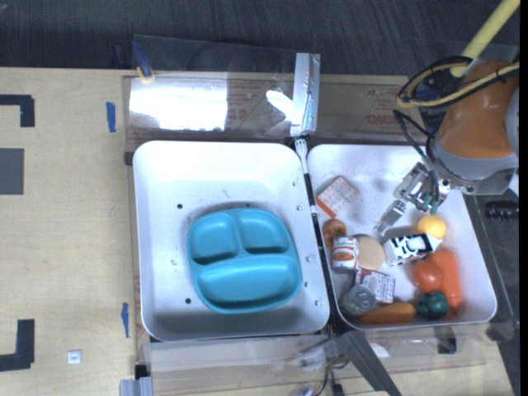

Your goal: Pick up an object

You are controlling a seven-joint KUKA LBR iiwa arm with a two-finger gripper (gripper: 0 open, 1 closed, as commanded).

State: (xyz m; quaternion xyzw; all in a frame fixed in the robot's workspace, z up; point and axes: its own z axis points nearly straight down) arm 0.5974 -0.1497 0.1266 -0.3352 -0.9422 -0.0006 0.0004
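Fingers (403,207) spread apart, grasping nothing, above the cluttered right bin (483,304), wrist partly cut off

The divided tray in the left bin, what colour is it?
The tray is light blue, almost turquoise, seen in the camera view.

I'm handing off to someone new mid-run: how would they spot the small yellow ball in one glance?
Look in the right-hand white bin, the one crowded with toy food. Near its right side, just below the gripper, sits the yellow ball, above a black-and-white carton. It is the only round, plain yellow item there.
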